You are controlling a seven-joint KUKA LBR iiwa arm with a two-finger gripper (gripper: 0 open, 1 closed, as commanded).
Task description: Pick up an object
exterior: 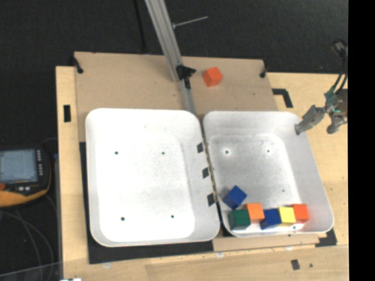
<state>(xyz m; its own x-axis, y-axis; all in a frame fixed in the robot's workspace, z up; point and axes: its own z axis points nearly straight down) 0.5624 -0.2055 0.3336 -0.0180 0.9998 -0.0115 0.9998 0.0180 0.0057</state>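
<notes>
The likeliest things to pick are the cubes crowded along the 6 o'clock edge of the right bin (304, 174): a green cube (239, 218), an orange cube (256, 212), a blue cube (270, 218), a yellow cube (287, 215) and a red-orange cube (300, 211) stand in a row, touching or nearly so, with a second blue cube (235, 196) just above the green one, turned at an angle. Another orange cube (212, 76) lies alone on the bench (129, 81) at 12 o'clock, outside both bins. The left bin (140, 174) sits beside the right one. The pincer (321, 119) hangs at 3 o'clock, near the right bin's upper corner and well apart from every cube; its fingers (307, 122) look spread, clamped on nothing. I judge the risk to be the crowding: a finger could land on a neighbouring cube or the bin wall and close on nothing.
</notes>
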